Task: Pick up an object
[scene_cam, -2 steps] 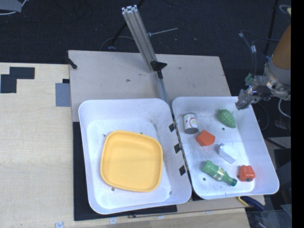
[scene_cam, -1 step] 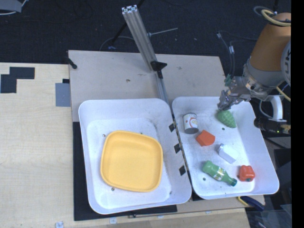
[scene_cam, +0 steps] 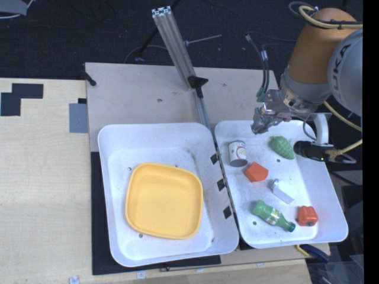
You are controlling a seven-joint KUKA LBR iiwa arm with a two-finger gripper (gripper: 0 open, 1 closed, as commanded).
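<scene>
My gripper [scene_cam: 261,125] hangs over the far edge of the right bin [scene_cam: 323,226], with nothing seen between its fingers. Just below it and to the left lies a small can [scene_cam: 237,153] with a white label. A green knobbly fruit [scene_cam: 282,147] sits to the gripper's lower right. Nearer the middle of the bin are an orange block [scene_cam: 256,173] and a small white-grey block [scene_cam: 282,191]. At the near side lie a green bottle [scene_cam: 272,215] and a red pepper [scene_cam: 307,216].
The left bin [scene_cam: 112,158] holds a yellow square plate [scene_cam: 164,200]. A slanted aluminium post [scene_cam: 177,46] rises behind the bins, close to the right bin's far left corner. Black clips [scene_cam: 221,184] sit along the seam between the bins.
</scene>
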